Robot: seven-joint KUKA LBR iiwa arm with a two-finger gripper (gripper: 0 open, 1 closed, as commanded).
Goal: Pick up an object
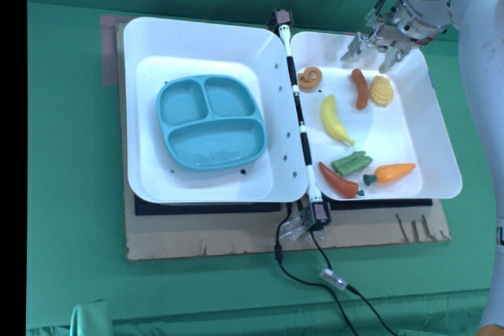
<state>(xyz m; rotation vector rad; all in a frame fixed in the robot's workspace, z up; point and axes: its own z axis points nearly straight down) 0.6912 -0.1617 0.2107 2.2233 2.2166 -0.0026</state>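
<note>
My gripper (372, 53) hangs over the far part of the right bin (437, 139), fingers spread open and nothing between them. Just below it lie a reddish sausage (361, 88) and a yellow corn piece (382, 90). A small brown pretzel (309, 78) sits to the left near the divider. A yellow banana (335, 120) lies mid-bin. Toward the near side are a green pea pod (351, 163), a red chili pepper (339, 181) and an orange carrot (391, 172).
The left bin (142, 51) holds a teal divided plate (210, 122). A black-and-white rail (297, 102) runs between the bins. Cables (331, 279) trail off the cardboard base at the front. The arm's grey link (480, 90) runs down the right side.
</note>
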